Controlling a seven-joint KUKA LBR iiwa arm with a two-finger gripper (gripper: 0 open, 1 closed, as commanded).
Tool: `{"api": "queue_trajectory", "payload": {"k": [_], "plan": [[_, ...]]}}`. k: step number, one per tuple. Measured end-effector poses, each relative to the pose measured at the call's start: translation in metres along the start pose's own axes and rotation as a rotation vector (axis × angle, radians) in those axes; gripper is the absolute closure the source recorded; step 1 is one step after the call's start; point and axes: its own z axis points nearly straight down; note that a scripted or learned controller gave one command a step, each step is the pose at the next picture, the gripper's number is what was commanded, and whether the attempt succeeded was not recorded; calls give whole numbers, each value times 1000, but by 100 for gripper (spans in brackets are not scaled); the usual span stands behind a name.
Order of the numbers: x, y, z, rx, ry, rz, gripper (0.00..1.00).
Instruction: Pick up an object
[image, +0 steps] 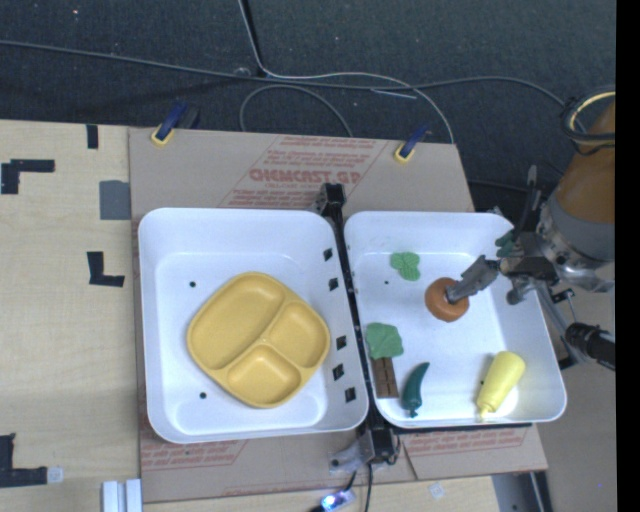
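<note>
Your bench is carrying two white bins side by side on cardboard; the left bin (160, 300) is holding a yellow divided plate (258, 338). In the right bin (520, 405), the orange disc (443, 303) is lying flat, with no long axis to speak of. The gripper (458, 292) is touching its top; its opening is unclear.

You are looking at the pincer (458, 294) hanging over a round orange-brown disc (445, 301) in the right white bin (528, 410); a yellow sectioned plastic plate (259, 339) is lying in the left white bin (160, 300).
</note>
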Motion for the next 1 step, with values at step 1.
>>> {"api": "queue_trajectory", "payload": {"k": [1], "plan": [[0, 2, -5, -10, -2, -4, 0]]}}
